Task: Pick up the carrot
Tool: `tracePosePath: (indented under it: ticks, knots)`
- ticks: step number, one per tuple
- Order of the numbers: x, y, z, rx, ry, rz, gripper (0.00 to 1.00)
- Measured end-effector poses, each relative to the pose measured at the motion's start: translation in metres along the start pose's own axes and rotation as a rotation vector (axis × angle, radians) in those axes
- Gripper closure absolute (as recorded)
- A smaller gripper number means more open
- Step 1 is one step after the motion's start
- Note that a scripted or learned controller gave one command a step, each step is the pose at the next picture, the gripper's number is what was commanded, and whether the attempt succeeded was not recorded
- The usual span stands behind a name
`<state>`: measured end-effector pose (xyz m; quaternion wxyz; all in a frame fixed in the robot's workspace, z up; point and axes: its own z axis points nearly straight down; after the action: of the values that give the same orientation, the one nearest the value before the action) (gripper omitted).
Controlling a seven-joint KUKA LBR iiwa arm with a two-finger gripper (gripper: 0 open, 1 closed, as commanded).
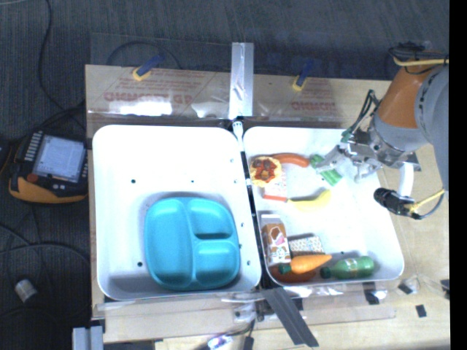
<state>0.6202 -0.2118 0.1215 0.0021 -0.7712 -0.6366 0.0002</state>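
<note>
The carrot (309, 263), a short orange wedge, lies near the front edge of the right bin (379, 224). It sits between a brown packet on its left and a green bottle (351, 267) on its right. My gripper (352, 157) hangs over the far right part of the same bin, well behind the carrot and apart from it. Just below and left of the gripper lies a small green piece (330, 175). I see nothing held in the gripper.
The right bin also holds a thin red-orange piece with a green tip (290, 159), a round pizza-like toy (265, 168), a banana (310, 197), a brown packet (275, 243) and a dark bar (304, 244). A teal divided tray (192, 243) lies in the left bin.
</note>
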Motion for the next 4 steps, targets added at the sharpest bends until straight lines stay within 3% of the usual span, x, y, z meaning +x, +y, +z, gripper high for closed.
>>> tracePosePath:
  ticks: [1,2,3,4]
  knots:
    - [0.012,0.02,-0.004,-0.002,-0.003,0.008,0.0]
    - [0.002,0.015,-0.034,-0.001,-0.003,0.117,0.0]
    - [0.002,0.011,-0.018,0.0,0.0,0.199,0.0]
    - [0.003,0.011,-0.026,0.002,-0.001,0.197,1.0]
